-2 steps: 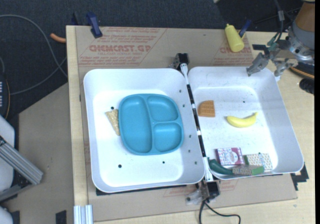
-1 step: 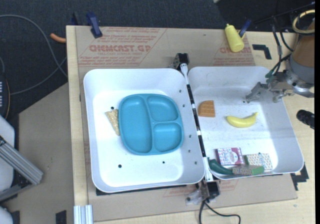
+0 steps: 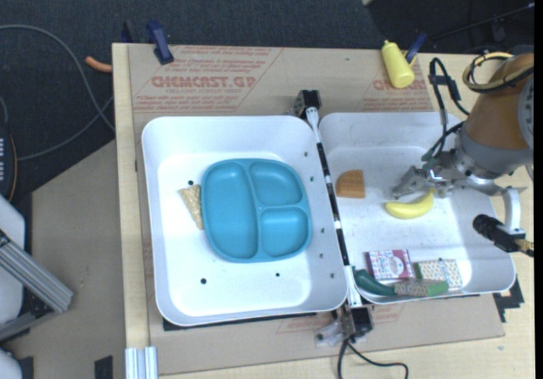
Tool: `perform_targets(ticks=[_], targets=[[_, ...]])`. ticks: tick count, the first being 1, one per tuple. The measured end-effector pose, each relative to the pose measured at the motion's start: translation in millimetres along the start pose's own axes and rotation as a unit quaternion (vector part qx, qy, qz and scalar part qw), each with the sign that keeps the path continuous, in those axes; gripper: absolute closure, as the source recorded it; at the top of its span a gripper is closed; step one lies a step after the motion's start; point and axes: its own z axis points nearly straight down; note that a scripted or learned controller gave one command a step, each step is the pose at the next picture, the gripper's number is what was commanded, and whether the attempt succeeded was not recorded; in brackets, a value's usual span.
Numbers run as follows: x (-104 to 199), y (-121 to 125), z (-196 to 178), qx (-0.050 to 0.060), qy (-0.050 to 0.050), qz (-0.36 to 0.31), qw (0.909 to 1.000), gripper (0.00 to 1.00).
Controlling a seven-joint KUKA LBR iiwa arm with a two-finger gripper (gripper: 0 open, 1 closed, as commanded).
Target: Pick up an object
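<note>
On the bench (image 3: 254, 72), a flat board printed with reddish lettering, two shallow white bins sit side by side, joined along a dark seam at the middle. Inside the right white bin (image 3: 373, 136), the grey arm with its orange band (image 3: 501, 119) reaches in from the right edge, and its two-finger gripper (image 3: 412, 186) sits low over the bin floor, directly above a small yellow banana-shaped toy (image 3: 409, 208). The metal fingers (image 3: 407, 185) stand spread a little way apart, their tips just above or touching the upper edge of the banana; from this slanted angle I cannot tell whether they make contact, and the banana lies flat on the floor rather than between them. Just left of the banana, near the seam, lies a small tan-brown block shaped like a slice of bread (image 3: 350, 183). Along the near edge of the same bin rest a small pink-and-white printed box (image 3: 389, 264), a speckled green-and-red flat packet (image 3: 434, 275) beside it, and a dark green curved object (image 3: 373, 286) tucked under the box's lower left corner. The left white bin (image 3: 170, 148) holds a light blue plastic divided plate with three compartments (image 3: 256, 208), lying flat near its centre, and a pale tan cracker-like piece (image 3: 192, 202) pokes out from beneath the plate's left edge. Beyond the bins, on the board's far edge, a yellow plastic bottle-shaped item (image 3: 396, 64) lies tilted, and a blue clamp (image 3: 159, 41) grips the far left corner.
</note>
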Motion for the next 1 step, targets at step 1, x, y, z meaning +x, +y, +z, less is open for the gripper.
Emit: perform_targets(ticks=[1], targets=[[9.6, -21.0, -0.7, 0.000, 0.000, 0.001, 1.0000, 0.00]])
